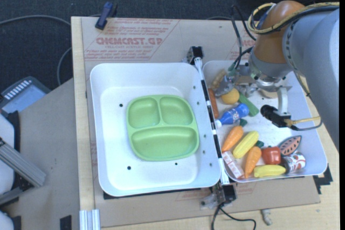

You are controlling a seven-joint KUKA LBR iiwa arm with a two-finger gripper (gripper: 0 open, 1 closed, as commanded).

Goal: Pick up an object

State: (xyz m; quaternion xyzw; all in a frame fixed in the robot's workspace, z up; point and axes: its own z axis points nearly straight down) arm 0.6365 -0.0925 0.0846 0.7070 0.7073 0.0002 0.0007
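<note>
Green plate [161, 127] in left bin [108, 116]; toy food crowds right bin [318, 161].

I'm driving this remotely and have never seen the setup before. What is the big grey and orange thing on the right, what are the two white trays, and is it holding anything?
The grey and orange thing is a robot arm, seen from a camera fixed above the bench. Its gripper is low in the right bin, over the toy food: a blue bottle, a carrot, a corn cob, a banana and a tomato. The left bin holds a green divided plate. The wrist blocks the view, so I cannot tell if anything is held.
</note>
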